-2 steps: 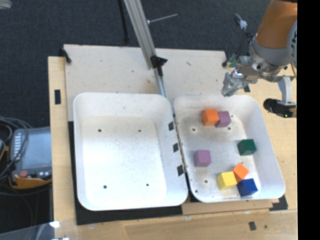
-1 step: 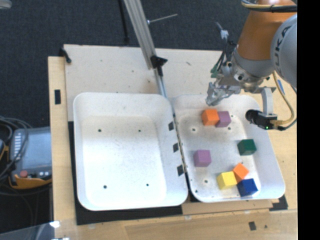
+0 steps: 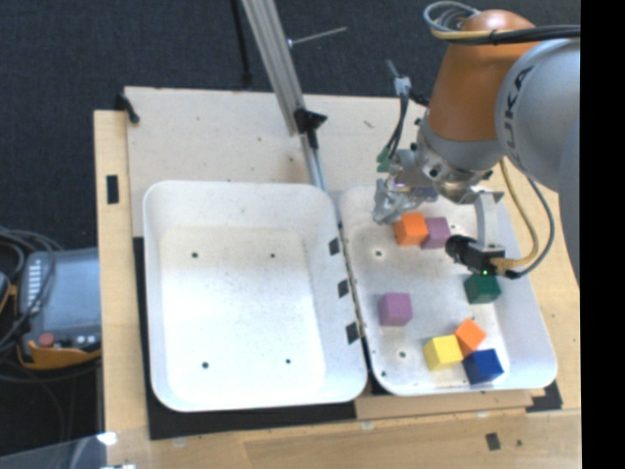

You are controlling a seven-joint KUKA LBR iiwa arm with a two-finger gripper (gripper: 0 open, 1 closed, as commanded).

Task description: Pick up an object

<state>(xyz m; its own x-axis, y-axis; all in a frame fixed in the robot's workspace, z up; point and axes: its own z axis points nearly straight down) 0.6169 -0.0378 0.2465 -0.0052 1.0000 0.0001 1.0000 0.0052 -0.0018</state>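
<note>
Arm, reaching in from the right, with its gripper [image 3: 391, 201] low over the far-left corner of the right bin [image 3: 518, 360], just beside an orange cube [image 3: 411, 228]; whether the gripper is spread or pressed together cannot be told, and nothing is seen between its parts. The orange cube touches a pink cube [image 3: 436, 232], a pairing likely to hinder a clean grasp. A green cube [image 3: 481, 287] lies near the right wall, a purple cube [image 3: 395, 308] alone mid-bin, and a yellow cube [image 3: 442, 350], a second orange cube [image 3: 470, 333] and a blue cube [image 3: 482, 365] cluster at the near corner. The left bin [image 3: 244, 291] on the bench [image 3: 205, 125] probably serves as the drop side. Judged stage: approach to the nearest cube, no pick made yet
</note>
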